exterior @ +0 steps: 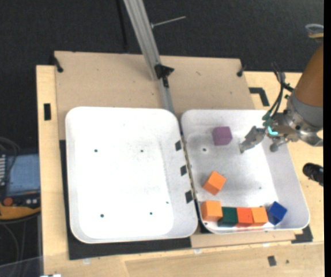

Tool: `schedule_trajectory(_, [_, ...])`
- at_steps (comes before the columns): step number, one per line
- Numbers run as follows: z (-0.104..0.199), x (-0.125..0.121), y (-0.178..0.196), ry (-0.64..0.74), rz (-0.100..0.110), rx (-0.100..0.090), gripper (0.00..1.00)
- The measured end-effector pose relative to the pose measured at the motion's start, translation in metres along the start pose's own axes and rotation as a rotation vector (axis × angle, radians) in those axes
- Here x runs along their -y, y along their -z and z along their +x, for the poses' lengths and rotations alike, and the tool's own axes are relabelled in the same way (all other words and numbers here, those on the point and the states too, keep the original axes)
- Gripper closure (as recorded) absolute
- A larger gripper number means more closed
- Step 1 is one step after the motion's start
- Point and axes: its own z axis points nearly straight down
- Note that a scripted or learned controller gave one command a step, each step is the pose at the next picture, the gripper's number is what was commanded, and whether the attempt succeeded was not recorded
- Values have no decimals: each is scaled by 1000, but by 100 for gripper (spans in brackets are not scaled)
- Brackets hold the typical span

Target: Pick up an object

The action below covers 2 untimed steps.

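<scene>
1. Blocks sit in the right bin (286,180): a purple block (222,135) at upper centre, an orange block (214,182) mid-frame, and a row (243,214) along the bottom edge.
2. No readable writing.
3. Claw (263,142) hangs open, empty, right of the purple block.

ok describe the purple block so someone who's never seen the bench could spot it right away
Take the right-hand bin of the two white ones. In its far half, near the gripper, sits the purple block, alone on bare floor. It is the one purple piece; the rest are orange, green and blue, mostly lined along the near wall.
</scene>
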Motion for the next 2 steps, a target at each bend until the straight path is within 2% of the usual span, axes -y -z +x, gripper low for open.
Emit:
schedule_trajectory(1, [0, -1, 2, -1, -4, 1, 0])
schedule_trajectory(2, [3, -8, -57, -4, 2, 2, 0])
